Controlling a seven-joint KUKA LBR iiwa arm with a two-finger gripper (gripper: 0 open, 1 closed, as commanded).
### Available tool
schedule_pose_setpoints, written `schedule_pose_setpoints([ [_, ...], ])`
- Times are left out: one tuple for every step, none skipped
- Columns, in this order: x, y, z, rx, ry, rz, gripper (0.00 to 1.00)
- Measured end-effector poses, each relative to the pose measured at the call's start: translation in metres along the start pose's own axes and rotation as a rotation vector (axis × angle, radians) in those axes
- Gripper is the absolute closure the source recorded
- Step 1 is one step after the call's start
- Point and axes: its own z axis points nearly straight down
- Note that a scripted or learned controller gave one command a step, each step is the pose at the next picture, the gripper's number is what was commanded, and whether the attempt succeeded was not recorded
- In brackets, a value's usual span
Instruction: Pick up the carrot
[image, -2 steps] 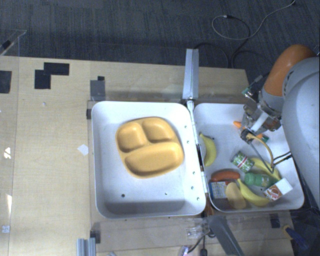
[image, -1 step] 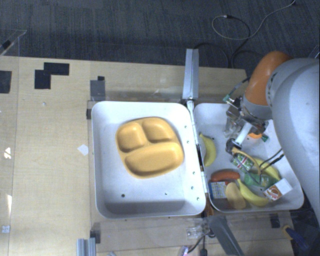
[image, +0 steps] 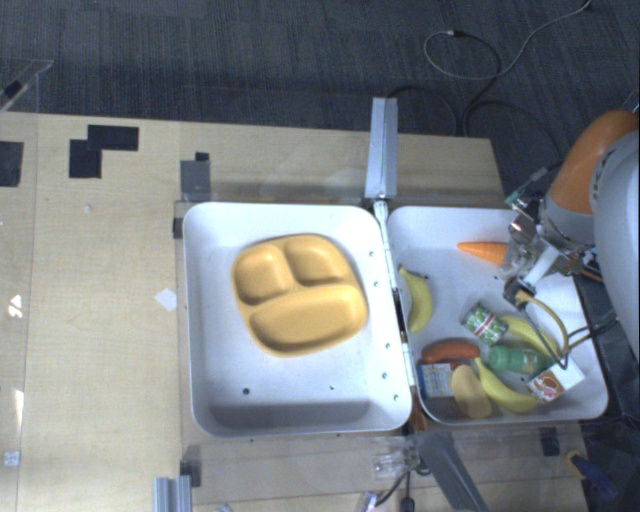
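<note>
The carrot (image: 483, 252) is seen lying on the floor of the right bin (image: 440, 225), toward its far side, apparently not lifted. The gripper (image: 522, 262) is placed just beside the carrot's thick end, perhaps touching it; whether the fingers are apart or together cannot be told, and nothing is shown clamped between them. The task is therefore judged to be at the approach or grasp stage, with the closing and the lift left to do.

The carrot is a smooth orange cone, tapering away from the gripper. Nearer than the carrot in the same bin, glossy yellow bananas (image: 505, 385), a green can (image: 484, 323), a red rounded item (image: 452, 350) and a small printed carton (image: 436, 380) are crowded together. Left of the carrot, in the left bin (image: 215, 400), a moulded yellow tray (image: 298, 293) with three rounded hollows is set. Both bins are of matt white plastic on a pale wooden worktop (image: 100, 300).
</note>
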Motion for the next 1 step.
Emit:
schedule_pose_setpoints([
  [0.0004, -0.0008, 0.0002, 0.003, 0.0, 0.0, 0.0],
])
